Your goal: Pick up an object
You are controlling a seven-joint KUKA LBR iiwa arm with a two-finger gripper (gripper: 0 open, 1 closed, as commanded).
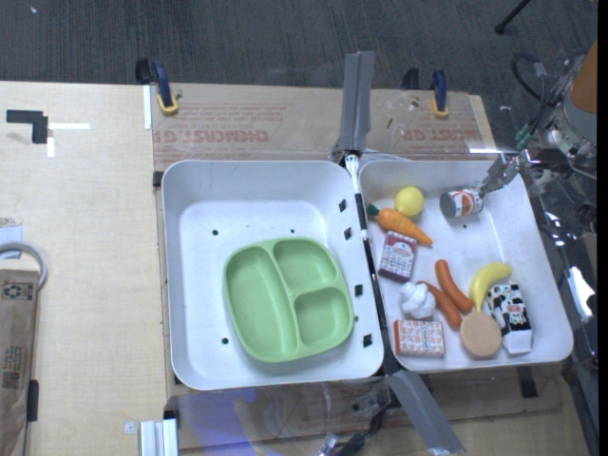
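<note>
The right bin (532, 218) holds several toy foods. At its back are a yellow lemon (408, 200), a carrot (404, 224) and a small can (463, 203) lying on its side. Further forward lie a red carton (398, 256), two sausages (452, 285), a white garlic bulb (416, 297), a banana (489, 279), a cow-print carton (508, 313), a tan round bun (481, 335) and a pink wafer pack (419, 337). My gripper (498, 177) hangs low over the bin's back right corner, just right of the can and close to it. Nothing is visibly held.
The left bin (190, 255) holds a green divided plate (288, 297). A grey divider bar (356, 103) runs between the bins at the back. Two clamps (163, 91) (438, 93) pin cardboard behind the bins. The arm and its cables (570, 131) crowd the right edge.
</note>
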